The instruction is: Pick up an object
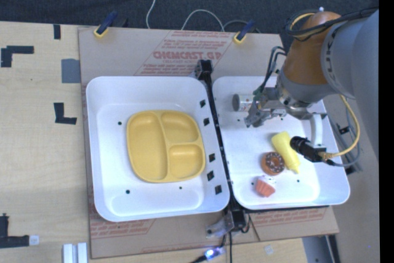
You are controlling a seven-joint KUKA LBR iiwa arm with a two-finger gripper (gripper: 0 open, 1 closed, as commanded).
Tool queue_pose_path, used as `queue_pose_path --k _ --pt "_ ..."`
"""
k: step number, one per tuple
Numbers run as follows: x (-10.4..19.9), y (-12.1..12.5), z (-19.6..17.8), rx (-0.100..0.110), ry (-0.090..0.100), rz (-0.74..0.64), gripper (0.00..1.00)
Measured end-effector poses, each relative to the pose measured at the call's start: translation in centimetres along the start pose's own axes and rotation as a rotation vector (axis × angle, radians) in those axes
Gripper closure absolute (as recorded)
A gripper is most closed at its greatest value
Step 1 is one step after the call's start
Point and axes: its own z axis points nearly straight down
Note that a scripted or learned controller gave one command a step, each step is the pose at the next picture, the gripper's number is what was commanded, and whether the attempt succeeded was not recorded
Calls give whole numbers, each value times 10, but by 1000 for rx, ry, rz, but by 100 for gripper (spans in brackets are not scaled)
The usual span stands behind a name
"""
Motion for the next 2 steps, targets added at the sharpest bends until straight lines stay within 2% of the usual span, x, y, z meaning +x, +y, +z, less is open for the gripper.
queue_pose_path --k 2 --pt "1 7 -116 -1 -1 0 100"
